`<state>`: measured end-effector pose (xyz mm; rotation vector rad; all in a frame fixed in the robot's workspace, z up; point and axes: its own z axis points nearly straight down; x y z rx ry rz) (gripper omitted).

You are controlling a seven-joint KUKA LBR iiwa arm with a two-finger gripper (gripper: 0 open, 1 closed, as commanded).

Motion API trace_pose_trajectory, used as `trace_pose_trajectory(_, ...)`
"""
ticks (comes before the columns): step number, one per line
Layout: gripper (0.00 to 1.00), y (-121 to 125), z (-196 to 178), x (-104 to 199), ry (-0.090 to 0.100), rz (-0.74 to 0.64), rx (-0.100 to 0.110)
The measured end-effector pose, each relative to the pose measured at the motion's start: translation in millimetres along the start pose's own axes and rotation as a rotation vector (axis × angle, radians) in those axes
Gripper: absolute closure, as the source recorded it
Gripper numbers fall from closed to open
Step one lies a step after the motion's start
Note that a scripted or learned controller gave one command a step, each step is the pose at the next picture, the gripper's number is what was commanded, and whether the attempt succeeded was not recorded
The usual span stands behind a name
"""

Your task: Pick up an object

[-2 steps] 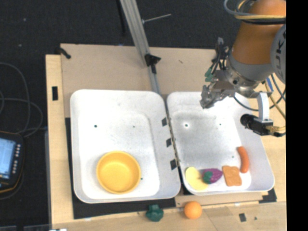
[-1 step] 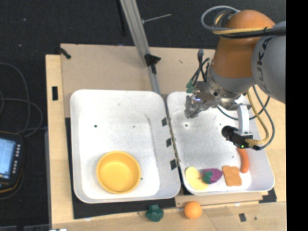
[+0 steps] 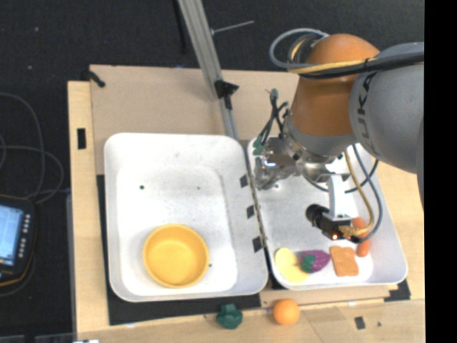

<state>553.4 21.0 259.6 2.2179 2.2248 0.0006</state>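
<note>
the arm [image 3: 343, 98] enters from the upper right and hangs over the right bin [image 3: 389, 270]. its jaws [image 3: 265, 168] sit near the bin's upper left corner; their opening cannot be told. a yellow piece [image 3: 285, 263], purple toy [image 3: 312, 261] and orange block [image 3: 345, 261] lie along the bin's lower edge. a yellow bowl [image 3: 176, 255] rests in the left bin [image 3: 171, 156]. an orange ball [image 3: 285, 311] sits on the worktop [image 3: 157, 98] at lower centre.

One fixed camera is mounted above the worktop [image 3: 157, 98], looking down at a slant. It stands far enough back to take in both white bins, the left bin [image 3: 178, 156] and the right bin [image 3: 382, 266], side by side. The arm [image 3: 385, 98] enters from the frame's right.
</note>
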Motion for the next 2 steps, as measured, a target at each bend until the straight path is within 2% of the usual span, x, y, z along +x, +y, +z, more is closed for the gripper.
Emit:
trace_pose_trajectory(1,1.00,-17.6,-4.2,45.0,0.001,0.000,0.000)
trace_pose_trajectory(2,0.00,-17.5,-4.2,44.7,0.001,0.003,-0.001)
